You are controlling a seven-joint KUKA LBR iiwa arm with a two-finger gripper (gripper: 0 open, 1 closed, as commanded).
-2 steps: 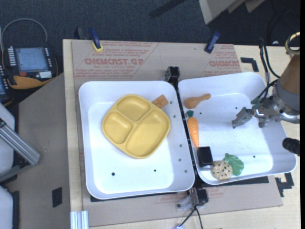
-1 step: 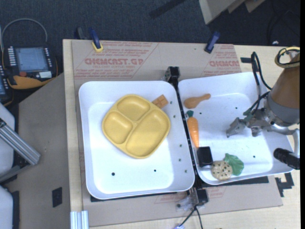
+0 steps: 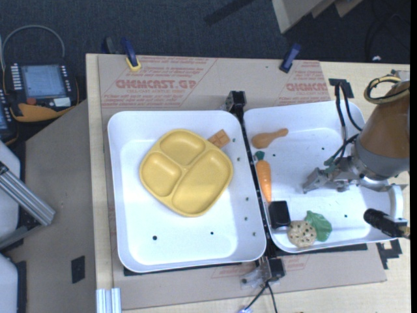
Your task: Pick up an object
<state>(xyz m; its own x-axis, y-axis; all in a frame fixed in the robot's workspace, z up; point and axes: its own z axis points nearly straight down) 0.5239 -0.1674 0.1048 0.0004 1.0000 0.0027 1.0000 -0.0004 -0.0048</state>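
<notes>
Claw lowered into the right bin, nothing seen between its fingers.

The arm (image 3: 384, 135) is reached in from the right, and the claw (image 3: 319, 180) is held low over the right bin (image 3: 313, 126) with fingers narrowly parted. To its left a carrot (image 3: 263, 180) is seen, with a black block (image 3: 279, 214) below-left, a cookie (image 3: 301, 233) and green leaf (image 3: 319, 223) below, and a tan drumstick (image 3: 268, 137) up-left. Farther left, the left bin (image 3: 130, 240) holds a yellow divided plate (image 3: 186, 172).

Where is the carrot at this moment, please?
The carrot lies in the right bin, along its left wall. A black block is just below it in the camera view, and a tan drumstick above it.
</notes>
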